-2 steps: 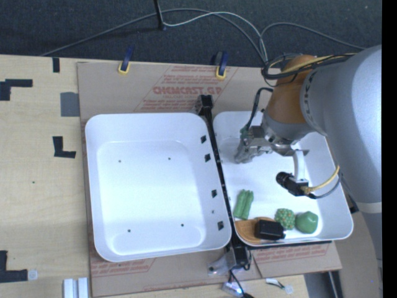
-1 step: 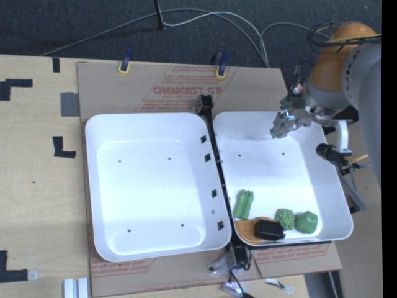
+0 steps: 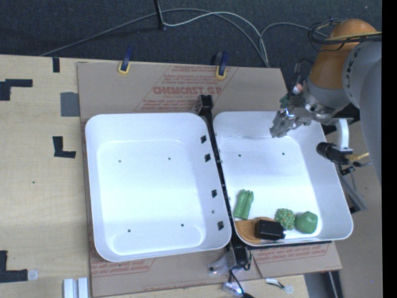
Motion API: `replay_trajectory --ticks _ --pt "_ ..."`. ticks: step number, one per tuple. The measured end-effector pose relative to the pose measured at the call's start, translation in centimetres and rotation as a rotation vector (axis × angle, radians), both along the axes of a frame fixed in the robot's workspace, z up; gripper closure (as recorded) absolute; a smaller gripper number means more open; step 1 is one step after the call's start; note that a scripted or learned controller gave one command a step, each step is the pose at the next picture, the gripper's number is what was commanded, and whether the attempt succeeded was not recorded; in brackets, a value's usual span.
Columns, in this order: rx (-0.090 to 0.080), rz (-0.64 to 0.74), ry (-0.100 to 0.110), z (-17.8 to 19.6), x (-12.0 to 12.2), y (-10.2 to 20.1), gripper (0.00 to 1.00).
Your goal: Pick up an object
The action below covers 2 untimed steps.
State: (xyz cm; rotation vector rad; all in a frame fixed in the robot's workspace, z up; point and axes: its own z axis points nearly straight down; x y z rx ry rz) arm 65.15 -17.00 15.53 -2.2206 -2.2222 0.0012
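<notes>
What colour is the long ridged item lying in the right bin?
Green; the long ridged item shows best in the camera view.

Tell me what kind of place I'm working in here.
Likely a robotics lab test bench: two shallow white bins clamped to a cardboard sheet, loose cables across the floor, and toy items like a green block.

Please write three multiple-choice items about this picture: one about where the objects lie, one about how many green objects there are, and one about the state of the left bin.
1. The objects lie in the right bin at its
A. near end
B. far end
C. middle

2. Green objects:
A. one
B. three
C. five

3. The hand is
A. among the objects
B. over the left bin
C. over the right bin's far end

Answers: 1 A, they cluster by the near rim. 2 B, green bundle, bumpy green piece, smooth green piece. 3 C, it hangs apart from the objects.
</notes>
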Motion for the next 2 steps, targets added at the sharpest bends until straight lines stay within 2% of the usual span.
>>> replay_trajectory --ticks 2 --pt "0.0 0.001 0.001 1.94 -0.01 0.05 1.0"
